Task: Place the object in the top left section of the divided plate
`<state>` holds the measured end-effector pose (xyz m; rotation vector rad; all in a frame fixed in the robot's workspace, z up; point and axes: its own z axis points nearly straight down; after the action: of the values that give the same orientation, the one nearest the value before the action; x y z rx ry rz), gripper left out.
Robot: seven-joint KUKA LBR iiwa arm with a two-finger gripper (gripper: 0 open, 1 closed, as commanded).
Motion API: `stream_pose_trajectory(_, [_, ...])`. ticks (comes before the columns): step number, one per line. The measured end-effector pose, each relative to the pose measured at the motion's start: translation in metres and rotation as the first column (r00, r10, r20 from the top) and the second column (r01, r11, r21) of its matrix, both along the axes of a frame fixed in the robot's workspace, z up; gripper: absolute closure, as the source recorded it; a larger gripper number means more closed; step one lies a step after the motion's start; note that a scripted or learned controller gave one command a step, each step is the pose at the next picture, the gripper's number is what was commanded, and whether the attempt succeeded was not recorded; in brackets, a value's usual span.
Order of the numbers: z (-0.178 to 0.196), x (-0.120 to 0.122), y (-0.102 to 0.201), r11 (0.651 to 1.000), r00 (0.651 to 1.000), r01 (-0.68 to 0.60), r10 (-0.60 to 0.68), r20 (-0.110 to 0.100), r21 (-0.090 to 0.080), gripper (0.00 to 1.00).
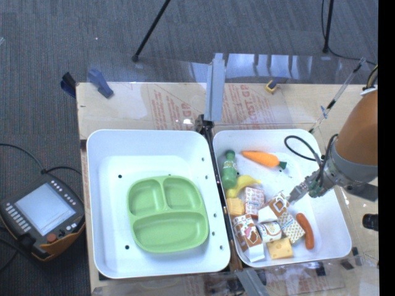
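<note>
Looking down on the bench, I see the gripper (295, 195) low in the right bin (327, 159), its tip over the heap of toy food, at a small printed carton (278, 203) on the right side of the pile. From this angle I cannot tell whether the tool is spread or pressed together, nor whether it has anything.

The task names no particular object, so I take that carton under the tip as the likely candidate; that is my guess, not something shown. Around it lie more cartons (255, 197), a cheese wedge (280, 249) at the near edge, a sausage (305, 230) to the right, a banana (246, 182), a green bottle (229, 168) on the left and a carrot (261, 159) at the far side, apart from the heap.

I judge these toys to be light and fairly stiff, with smooth faces that could slip. The carton looks best taken across its two flat sides; its neighbours touch it and may be dragged along. The carrot, lying clear, would be the easier pick, gripped across its thick middle.

The green divided plate (168, 213) sits in the left bin (108, 165), well apart from the pile. Its far left section (147, 196) is bare.
</note>
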<state>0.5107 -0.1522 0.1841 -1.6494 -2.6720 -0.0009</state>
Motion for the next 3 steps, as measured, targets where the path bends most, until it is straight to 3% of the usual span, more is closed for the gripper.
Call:
stream_pose_trajectory(1, [0.034,-0.013,-0.025,1.000,1.000,0.015,-0.015,0.003,-0.002,1.00])
stream_pose_trajectory(2, [0.012,-0.034,0.074,0.951,0.951,-0.309,0.309,-0.003,0.003,1.00])
stream_pose_trajectory(3, [0.001,-0.035,0.157,0.917,0.917,-0.398,0.398,-0.004,0.004,1.00])
